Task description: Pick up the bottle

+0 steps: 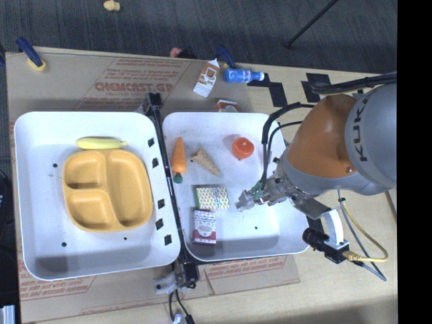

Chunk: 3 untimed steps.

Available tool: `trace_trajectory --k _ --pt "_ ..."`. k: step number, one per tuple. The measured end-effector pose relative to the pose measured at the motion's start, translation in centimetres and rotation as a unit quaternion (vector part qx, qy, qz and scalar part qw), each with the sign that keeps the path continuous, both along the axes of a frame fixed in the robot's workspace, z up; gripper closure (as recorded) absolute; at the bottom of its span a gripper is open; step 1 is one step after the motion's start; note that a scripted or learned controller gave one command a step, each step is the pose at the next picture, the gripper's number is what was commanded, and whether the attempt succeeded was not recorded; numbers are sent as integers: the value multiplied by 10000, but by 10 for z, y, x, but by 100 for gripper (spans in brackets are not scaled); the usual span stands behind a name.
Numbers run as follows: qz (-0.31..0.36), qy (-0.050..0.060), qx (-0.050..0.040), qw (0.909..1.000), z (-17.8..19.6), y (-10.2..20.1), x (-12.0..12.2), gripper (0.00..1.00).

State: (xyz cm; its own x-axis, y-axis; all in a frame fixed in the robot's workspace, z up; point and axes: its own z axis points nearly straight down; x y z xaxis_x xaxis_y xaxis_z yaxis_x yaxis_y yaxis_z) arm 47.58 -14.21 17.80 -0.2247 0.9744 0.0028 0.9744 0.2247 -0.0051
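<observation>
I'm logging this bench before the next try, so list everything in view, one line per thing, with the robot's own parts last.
bins: 2, white, side by side on the bench
divided plate: 1, yellow, in the left bin
banana: 1, yellow, left bin, at the plate's far edge
carrot: 1, orange with a green end, right bin, near its left wall
cone: 1, tan, right bin, beside the carrot
round orange thing: 1, right bin, far side
packets: 2, one pale and patterned, one red nearer the camera, right bin
bottle: 1, blue, lying on the bench beyond the right bin
carton: 1, white and brown, left of the bottle
arm: 1, grey and orange, over the right bin
tool: 1, low in the right bin, right of the packets
</observation>
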Motion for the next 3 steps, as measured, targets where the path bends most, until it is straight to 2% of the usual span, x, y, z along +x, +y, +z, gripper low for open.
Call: trace_trajectory --k 1,2,3 --pt "2155 -28 -5 9765 46 47 1 100" --pt "3714 -11 11 9285 14 107 1 100" --pt "5454 -30 -1 8382 97 86 1 100"
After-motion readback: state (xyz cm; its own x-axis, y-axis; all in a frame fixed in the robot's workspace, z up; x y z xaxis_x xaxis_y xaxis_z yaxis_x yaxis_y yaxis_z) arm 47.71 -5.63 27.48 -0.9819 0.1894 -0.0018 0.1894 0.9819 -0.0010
